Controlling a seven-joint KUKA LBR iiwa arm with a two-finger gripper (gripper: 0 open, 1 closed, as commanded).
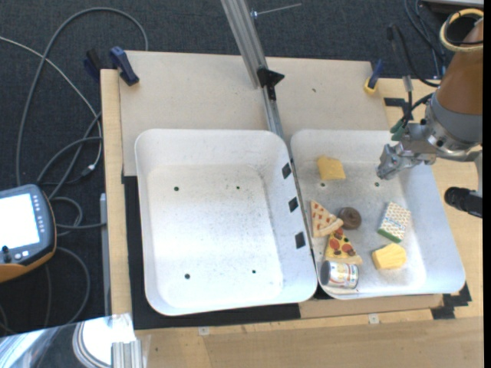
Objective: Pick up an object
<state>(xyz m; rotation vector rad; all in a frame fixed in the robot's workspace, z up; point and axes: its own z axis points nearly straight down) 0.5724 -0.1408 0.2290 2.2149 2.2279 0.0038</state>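
The right bin (430, 205) holds several small objects. A yellow block (331, 169) lies near its back. Two pizza-slice toys (324, 218) (342, 248) lie by its left wall, with a brown round piece (350, 218) between them. A tin can (340, 275) rests at the front left corner. A patterned green-white packet (395, 221) and a yellow wedge (390, 257) sit toward the right. My gripper (387, 164) hangs over the back right part of this bin, right of the yellow block, with nothing seen between its fingers.
The left bin (153, 205) stands beside the right one, split by a ridge with black tabs (292, 204). A metal pole (244, 33) slants down to the back of the bins. Blue clamps (123, 64) (374, 75) grip the board's back corners.
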